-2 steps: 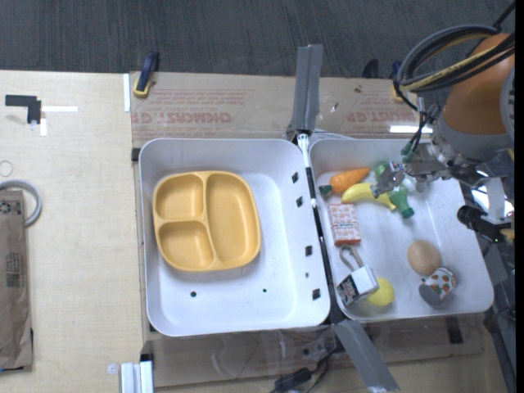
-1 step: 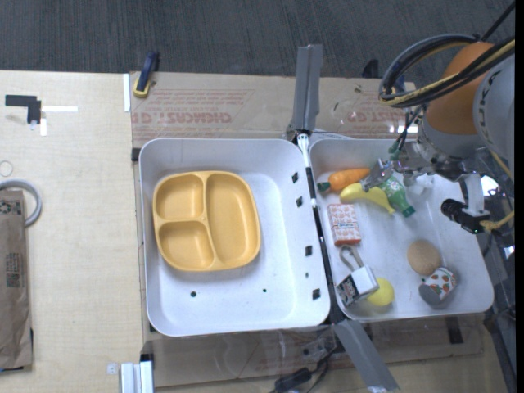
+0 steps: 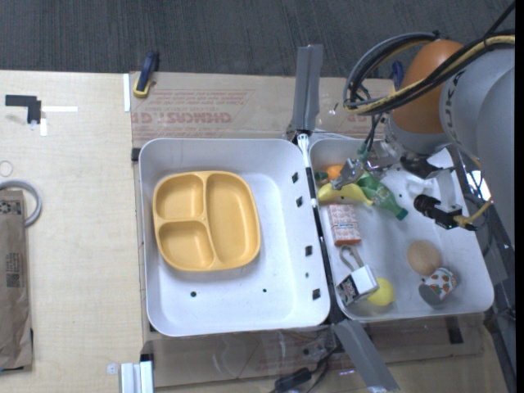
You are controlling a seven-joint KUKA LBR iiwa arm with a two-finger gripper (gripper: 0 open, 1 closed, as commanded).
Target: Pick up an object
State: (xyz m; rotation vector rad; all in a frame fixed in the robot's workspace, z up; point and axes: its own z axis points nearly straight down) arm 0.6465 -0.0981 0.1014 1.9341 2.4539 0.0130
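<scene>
My gripper is low over the far end of the right bin, just above a yellow banana and a green bottle. A small orange piece lies just left of it. Nearer the front lie a red-and-white packet, a metal clip, a small black-and-white box, a yellow lemon, a tan ball and a patterned cup. Nothing is visibly lifted off the bin floor.
The left bin holds a yellow divided plate. The grey arm with its orange band and black cables covers the right bin's far right corner. A grey divider post stands behind the bins.
</scene>
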